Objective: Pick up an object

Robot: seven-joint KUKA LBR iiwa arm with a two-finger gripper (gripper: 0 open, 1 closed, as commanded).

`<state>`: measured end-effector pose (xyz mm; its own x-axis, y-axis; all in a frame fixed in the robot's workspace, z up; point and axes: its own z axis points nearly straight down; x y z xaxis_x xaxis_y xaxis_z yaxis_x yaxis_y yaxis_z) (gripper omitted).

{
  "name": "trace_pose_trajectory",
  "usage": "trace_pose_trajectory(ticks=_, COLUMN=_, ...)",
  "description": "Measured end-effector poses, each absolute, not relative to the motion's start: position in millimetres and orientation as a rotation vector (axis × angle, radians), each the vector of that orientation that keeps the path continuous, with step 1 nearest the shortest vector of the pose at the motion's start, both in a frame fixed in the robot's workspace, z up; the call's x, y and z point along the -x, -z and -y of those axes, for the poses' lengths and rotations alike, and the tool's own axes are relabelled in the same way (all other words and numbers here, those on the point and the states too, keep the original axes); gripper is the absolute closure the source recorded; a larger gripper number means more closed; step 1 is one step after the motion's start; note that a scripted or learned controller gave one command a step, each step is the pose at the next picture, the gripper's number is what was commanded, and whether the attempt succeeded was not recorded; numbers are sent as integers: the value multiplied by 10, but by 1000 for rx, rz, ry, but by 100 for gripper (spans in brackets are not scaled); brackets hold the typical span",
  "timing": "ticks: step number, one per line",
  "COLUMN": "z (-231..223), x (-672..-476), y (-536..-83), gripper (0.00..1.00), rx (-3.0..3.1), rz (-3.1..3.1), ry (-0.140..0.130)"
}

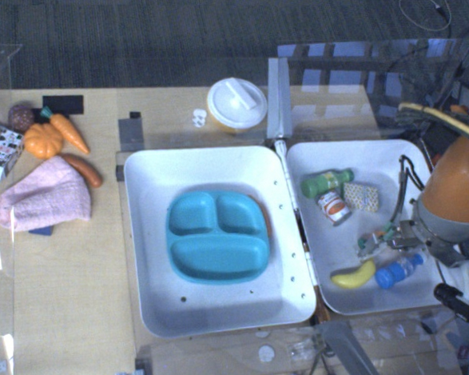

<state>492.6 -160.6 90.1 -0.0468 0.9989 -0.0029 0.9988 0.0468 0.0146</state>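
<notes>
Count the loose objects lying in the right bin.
5: green bottle at top, can below it, patterned block beside it, banana and blue bottle at bottom. The arm may hide more.

Two white bins [141,229]; one blue divided tray [218,236]; one banana [353,277]; one green bottle [326,183]; one blue bottle [399,271]; one can [334,208].

I see the blue plastic divided tray [219,235] lying in the middle of the left white bin [147,253]. Right of the tray sits the right white bin [322,233]. In it, the green plastic bottle [326,183] lies nearest the tray, at the back, with the small red-and-white can [333,206] just in front of it. The yellow toy banana [354,276] lies at the front, and the blue plastic bottle [399,271] lies just right of the banana. The white round lid [237,102] sits on the bench behind the tray.
</notes>
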Motion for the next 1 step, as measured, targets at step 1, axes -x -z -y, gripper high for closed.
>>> trace_pose_trajectory(ticks=1, z=1615, x=-4958, y=-1005, gripper=100, rx=-2153, rz=-2259, ry=-16)
